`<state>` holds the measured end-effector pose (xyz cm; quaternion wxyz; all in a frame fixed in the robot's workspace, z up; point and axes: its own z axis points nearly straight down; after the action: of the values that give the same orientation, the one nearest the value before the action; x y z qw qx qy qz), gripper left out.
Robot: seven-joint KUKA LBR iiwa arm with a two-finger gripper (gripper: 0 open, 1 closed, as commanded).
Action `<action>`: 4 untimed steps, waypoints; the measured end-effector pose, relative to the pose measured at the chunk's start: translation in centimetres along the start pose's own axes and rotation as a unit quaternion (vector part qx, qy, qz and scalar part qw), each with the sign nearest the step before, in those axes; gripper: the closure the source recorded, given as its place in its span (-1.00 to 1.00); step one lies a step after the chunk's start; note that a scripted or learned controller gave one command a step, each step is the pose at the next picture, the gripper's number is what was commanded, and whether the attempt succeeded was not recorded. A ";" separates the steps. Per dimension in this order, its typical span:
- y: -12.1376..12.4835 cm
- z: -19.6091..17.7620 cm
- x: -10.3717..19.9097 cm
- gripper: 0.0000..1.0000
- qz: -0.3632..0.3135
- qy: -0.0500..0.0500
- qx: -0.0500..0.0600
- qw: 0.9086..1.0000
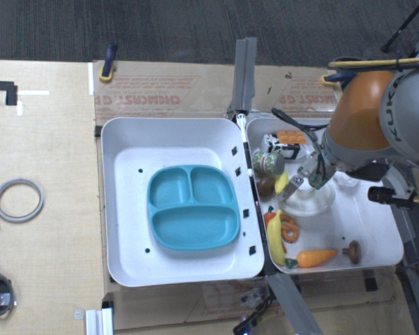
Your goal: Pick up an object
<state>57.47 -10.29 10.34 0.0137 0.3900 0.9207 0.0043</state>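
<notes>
The end effector [293,187] hangs low over the left part of the right bin [377,257], near the wall it shares with the left bin [115,208]; whether it is spread wide, narrowed or closed on anything I cannot tell, since its tip merges with the clutter beneath it. The risk from here, as I judge it, is a crowded grasp: a small yellow piece [282,182] lies right at the tip, with a dark brown item [266,186] and a green can [267,162] just beside it toward the bin's far-left corner, so a closing motion could pinch two things, nudge one away, or scrape the dividing wall. The yellow piece looks small, smooth and rounded, likely to slip out. Farther out, a banana [275,237] lies along the left wall toward the near edge, touching a pretzel [289,228], and a carrot [314,257] rests by the near wall. A blue divided plate [193,207] sits centred in the left bin.
</notes>
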 end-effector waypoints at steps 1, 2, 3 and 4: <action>-0.5 0.0 0.1 -1.00 0.074 0.001 0.000 0.997; -0.4 0.0 0.3 -1.00 0.148 0.000 0.002 0.989; -0.2 0.2 -0.1 -1.00 0.217 0.003 0.005 0.976; 0.8 0.3 -0.9 -1.00 0.299 0.003 0.007 0.954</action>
<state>58.67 -10.41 10.06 0.0063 0.6472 0.7623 0.0033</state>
